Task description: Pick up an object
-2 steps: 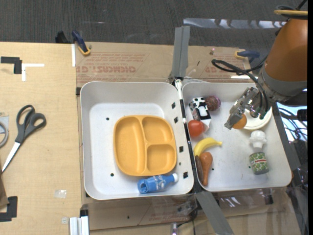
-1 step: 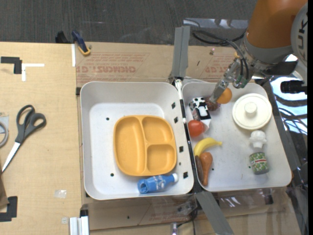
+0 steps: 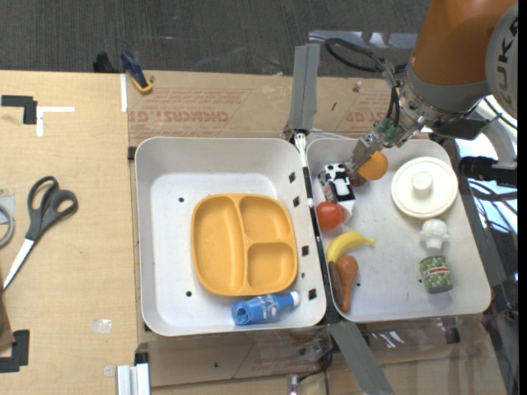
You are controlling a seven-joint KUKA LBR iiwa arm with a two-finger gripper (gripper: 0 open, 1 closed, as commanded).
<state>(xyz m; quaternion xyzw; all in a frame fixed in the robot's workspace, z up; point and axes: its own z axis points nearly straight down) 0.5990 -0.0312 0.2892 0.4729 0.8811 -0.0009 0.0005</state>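
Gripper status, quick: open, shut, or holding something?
Gripper: cannot be told. It sits low in the right bin, right beside the orange; a grasp isn't visible.

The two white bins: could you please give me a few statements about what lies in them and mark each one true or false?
1. The yellow divided plate lies in the left bin. True.
2. The blue bottle lies in the right bin. False: it lies in the left bin, just below the plate.
3. The banana lies between the tomato and the carrot. True.
4. The pincer hangs over the left bin. False: it is over the right bin, by the orange.
5. The scissors lie inside a bin. False: they lie on the bench, left of the bins.
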